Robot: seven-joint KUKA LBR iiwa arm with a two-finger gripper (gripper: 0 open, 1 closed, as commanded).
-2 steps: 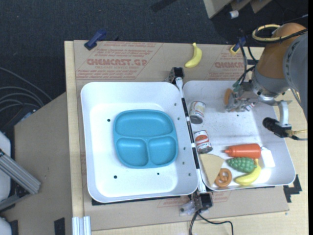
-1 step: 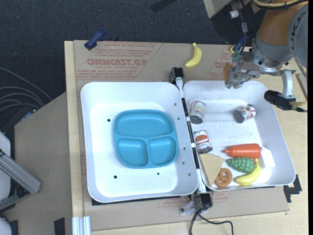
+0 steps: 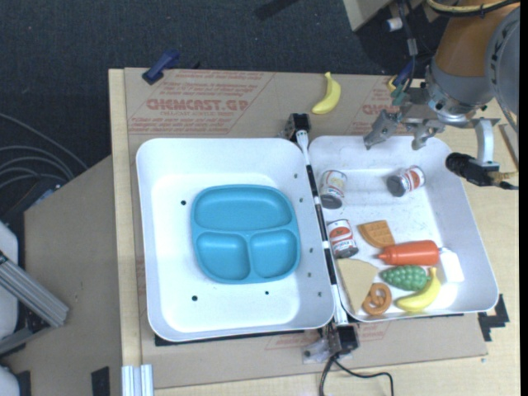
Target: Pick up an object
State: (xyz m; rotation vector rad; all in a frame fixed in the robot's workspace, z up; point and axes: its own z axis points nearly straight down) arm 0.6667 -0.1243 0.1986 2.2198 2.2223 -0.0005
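Gripper (image 3: pixel 401 133) sits over the far edge of the right bin (image 3: pixel 470 221), fingers spread wide apart w/ nothing between them. One fingertip (image 3: pixel 373 141) on the view-left side, the other on the view-right; both hang just above the bin's back rim. Arm (image 3: pixel 474 31) w/ orange band rises up & to the right behind it.

Objs, relative to the gripper:
- Small can (image 3: pixel 405 181) lying on its side, just below the gripper toward the near side, nearest item to it, not touching.
- Second can (image 3: pixel 332 189), below & to the view-left, close to the divider between bins.
- Third can w/ red label (image 3: pixel 341 238), farther toward the near side, also by the divider.
- Orange cracker-like piece (image 3: pixel 378 233), well below the gripper, beside that third can.
- Red hot-dog-shaped toy (image 3: pixel 408 253), green bumpy piece (image 3: pixel 406 278), yellow banana (image 3: pixel 419 297) and pretzel (image 3: pixel 376 299) bunched at the near end of the right bin, well apart from the gripper.
- Another yellow banana (image 3: pixel 327 96) lies outside the bins on the board, up & to the view-left of the gripper.
- Left bin (image 3: pixel 165 221) well off to the view-left, holding a blue divided plate (image 3: pixel 244 232).
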